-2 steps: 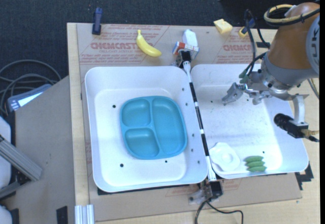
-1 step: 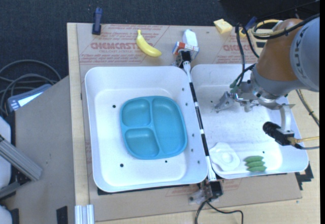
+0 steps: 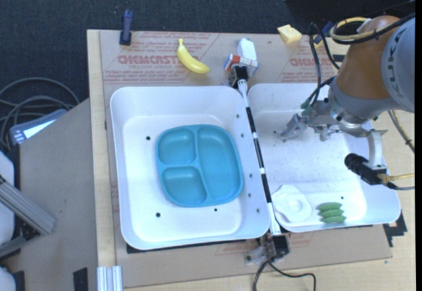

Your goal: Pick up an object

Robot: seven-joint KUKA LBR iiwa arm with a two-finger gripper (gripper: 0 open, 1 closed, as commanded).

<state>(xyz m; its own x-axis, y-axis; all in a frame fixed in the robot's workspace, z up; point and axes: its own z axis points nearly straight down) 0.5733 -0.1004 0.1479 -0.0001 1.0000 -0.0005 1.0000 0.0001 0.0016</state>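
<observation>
nothing picked up yet. near front of right bin (image 3: 389, 207): green pea pod (image 3: 331, 212), beside a white cup (image 3: 292, 206). farther back in that bin, gripper (image 3: 305, 128) spread open, holding nothing, hanging low over bare floor. left of it, blue plate (image 3: 198, 164).

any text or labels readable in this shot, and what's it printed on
"CHEMCAST": red print on the brown board beneath the bins, beside the banana; the small line above it is too blurred to read.
Red print on the board behind the right bin: partly hidden and blurred, unreadable.
Small red, white and blue carton: printing too small to read.
</observation>
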